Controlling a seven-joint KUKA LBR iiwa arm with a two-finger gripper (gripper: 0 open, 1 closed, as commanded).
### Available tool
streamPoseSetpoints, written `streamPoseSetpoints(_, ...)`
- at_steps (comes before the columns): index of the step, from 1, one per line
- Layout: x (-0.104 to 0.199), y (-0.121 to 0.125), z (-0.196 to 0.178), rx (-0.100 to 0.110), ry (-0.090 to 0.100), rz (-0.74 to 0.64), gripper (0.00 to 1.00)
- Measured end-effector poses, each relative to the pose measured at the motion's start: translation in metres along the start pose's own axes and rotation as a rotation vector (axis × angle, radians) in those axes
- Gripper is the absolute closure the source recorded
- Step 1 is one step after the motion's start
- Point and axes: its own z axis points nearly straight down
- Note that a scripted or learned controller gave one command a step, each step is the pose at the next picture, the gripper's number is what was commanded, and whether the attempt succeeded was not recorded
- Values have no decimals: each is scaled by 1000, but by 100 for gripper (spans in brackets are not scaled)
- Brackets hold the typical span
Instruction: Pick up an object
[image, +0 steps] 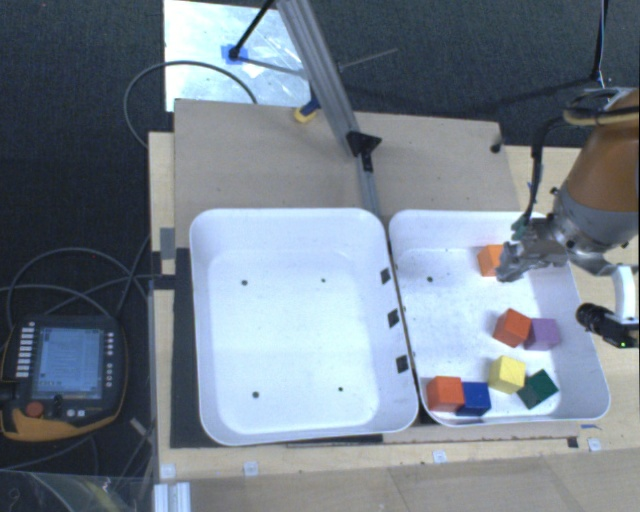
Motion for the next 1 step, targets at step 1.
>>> streamPoseSetpoints(1, 0, 2, -40, 0, 0, 0, 100)
